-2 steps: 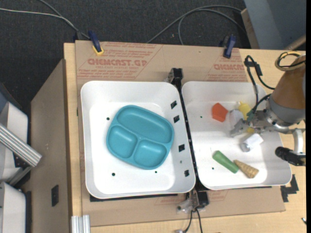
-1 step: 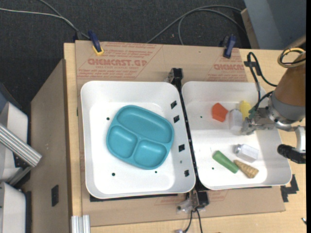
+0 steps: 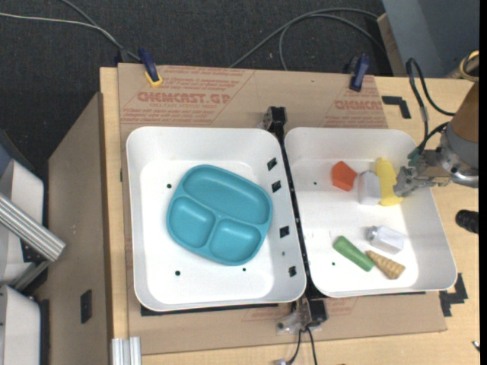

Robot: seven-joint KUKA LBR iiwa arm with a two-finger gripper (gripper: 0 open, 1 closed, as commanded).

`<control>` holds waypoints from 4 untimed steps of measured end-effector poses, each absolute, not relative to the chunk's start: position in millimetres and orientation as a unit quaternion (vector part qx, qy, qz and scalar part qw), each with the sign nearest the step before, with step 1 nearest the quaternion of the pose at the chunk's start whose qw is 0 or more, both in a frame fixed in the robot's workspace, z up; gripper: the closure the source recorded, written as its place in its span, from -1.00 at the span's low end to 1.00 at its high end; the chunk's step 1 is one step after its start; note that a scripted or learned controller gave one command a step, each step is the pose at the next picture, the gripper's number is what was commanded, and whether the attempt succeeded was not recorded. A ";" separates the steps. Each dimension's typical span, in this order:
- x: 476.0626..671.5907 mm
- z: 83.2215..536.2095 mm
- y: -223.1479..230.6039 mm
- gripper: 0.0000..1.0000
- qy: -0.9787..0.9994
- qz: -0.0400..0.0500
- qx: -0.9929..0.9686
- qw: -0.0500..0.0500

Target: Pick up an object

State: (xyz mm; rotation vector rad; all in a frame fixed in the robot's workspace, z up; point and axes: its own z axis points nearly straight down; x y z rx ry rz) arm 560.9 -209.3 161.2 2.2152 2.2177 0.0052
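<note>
The right bin holds several small objects. An orange block lies toward its back. To the right of the block sit a grey piece and a yellow object, side by side. Near the front lie a green cylinder, a tan ridged cone and a white-grey block. My gripper reaches in from the right, low over the bin's right side, right beside the yellow object. Nothing shows between its fingers.
The left bin holds a teal divided plate. Black clips run along the divider between the bins. Blue clamps pin the cardboard at the back, and cables trail behind it.
</note>
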 end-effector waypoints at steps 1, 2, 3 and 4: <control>565.8 206.0 -212.1 1.00 0.708 0.001 0.706 0.003; 560.4 268.2 -211.7 1.00 0.708 0.002 0.706 0.004; 560.2 251.7 -157.1 1.00 0.709 0.000 0.705 -0.002; 565.1 251.2 -94.5 1.00 0.710 0.001 0.704 -0.002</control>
